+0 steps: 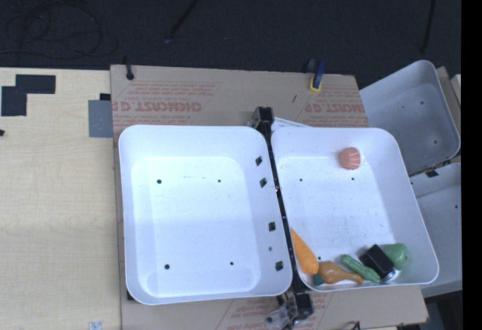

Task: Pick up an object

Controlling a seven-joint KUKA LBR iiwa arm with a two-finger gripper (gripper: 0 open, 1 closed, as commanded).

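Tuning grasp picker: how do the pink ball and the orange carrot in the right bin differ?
Shape: the pink ball is round; the orange carrot is long and tapered.
Place: the ball sits alone near the bin's far side; the carrot lies along the near-left wall of the right bin.
Neighbours: the ball has open floor around it; the carrot borders a cluster of other items.
Both rest in the same bin.

arm colours, shapes, markings cannot be told

A small round pinkish-orange ball (349, 158) lies alone near the right bin's far wall, while an orange carrot-shaped piece (303, 250), a tan lump (337, 272), a green pod-shaped piece (359, 267), a black block (377, 261) and a green rounded piece (395, 252) cluster along its near wall.
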